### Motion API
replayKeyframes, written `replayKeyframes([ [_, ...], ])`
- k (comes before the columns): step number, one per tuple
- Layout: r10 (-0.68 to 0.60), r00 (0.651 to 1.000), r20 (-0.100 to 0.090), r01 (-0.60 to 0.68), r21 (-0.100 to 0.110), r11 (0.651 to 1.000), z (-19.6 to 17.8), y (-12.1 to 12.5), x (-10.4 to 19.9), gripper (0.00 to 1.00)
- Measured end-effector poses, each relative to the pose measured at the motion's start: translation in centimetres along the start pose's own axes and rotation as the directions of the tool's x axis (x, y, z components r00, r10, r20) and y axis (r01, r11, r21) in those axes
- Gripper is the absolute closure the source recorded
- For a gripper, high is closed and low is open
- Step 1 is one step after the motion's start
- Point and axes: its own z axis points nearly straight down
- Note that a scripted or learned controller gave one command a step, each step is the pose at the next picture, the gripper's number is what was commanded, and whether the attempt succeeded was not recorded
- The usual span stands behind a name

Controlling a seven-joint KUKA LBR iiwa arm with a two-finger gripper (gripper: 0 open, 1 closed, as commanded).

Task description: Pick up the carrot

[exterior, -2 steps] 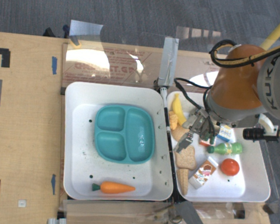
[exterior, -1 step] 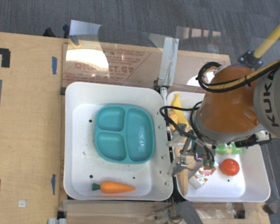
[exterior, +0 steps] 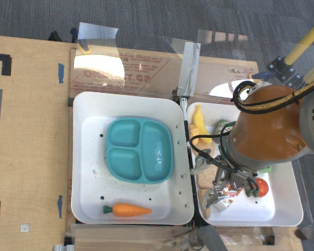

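The carrot lies flat at the near edge of the left bin, just below the teal plate. The jaws hang over the right bin among other toys, well apart from it. I cannot tell how they stand.

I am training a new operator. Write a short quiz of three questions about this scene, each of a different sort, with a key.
1. True or false: the carrot lies on the teal divided plate.
2. Which bin is the hand over: (a) left, (b) right?
3. Fill in: the carrot lies near the ___ edge of the left bin.

Key: 1 false; 2 b; 3 near (bottom).
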Motion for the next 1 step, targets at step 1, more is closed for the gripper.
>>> replayKeyframes([
  [1,-0.214,0.977,0.005,0.214,0.002,0.977,0.01,-9.30,-4.21,0.00],
])
